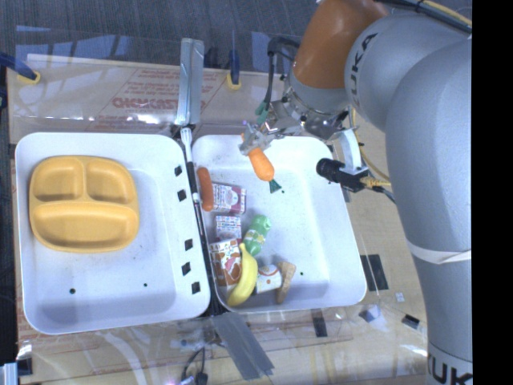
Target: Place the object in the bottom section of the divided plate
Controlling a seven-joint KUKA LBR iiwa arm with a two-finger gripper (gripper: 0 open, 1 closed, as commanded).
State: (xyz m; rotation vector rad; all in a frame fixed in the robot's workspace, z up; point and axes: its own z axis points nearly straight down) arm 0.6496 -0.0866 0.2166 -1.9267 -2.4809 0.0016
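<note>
The left bin [96, 295] holds the plate [80, 203] — yellow, divided, with two small sections along its far side and one long section nearest the camera, which I take to be the bottom one. Every section looks bare, so nothing has been delivered yet.

Past the divider, the right bin [321, 239] carries the clutter: a sausage [205, 188] by the left wall, a carton [229, 198] just beside it, a green bottle [256, 234], a second red packet [226, 261], a banana [245, 277] and a small brown piece [284, 281] near the front edge.

Above the far part of that bin hangs the end effector [256, 141], with the carrot [263, 167] at its tips. The orange body starts right at the fingertips and hangs down at a tilt, green end lowest; it appears raised off the bin floor, so I judge the fingers are closed narrowly on its top end and the pick has worked. The grip looks shallow, right at the end of the carrot, so it may swing or slip.

To the right stands the arm [401, 95], reaching in over the desk [377, 295].

So the grasp and lift look done. What is left is the whole carry — across the divider to the left bin, down over the long near section, then release.
</note>
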